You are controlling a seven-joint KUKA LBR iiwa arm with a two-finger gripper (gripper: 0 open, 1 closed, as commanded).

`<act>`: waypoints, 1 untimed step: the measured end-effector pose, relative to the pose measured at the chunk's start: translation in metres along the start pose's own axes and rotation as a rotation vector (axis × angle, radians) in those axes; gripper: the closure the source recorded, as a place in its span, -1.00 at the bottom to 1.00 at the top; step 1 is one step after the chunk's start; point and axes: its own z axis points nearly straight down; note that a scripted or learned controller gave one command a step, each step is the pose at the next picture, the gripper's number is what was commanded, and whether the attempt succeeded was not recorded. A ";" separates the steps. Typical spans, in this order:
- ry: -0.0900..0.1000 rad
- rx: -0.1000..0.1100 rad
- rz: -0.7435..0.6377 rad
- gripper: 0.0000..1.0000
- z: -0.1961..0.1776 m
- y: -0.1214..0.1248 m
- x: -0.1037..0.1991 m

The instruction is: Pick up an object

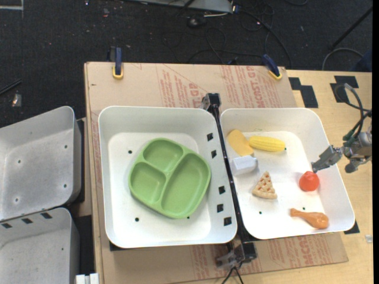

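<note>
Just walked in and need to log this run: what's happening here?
A robot arm reaches in from the right, its gripper at the right rim of the right bin, just above a red tomato. It holds nothing yet. That bin also holds a corn cob, a yellow block, a grey block, a pizza slice and a drumstick. A green divided plate lies in the left bin.
</note>
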 end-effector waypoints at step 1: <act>-0.002 -0.009 -0.004 -1.00 -0.005 0.002 0.001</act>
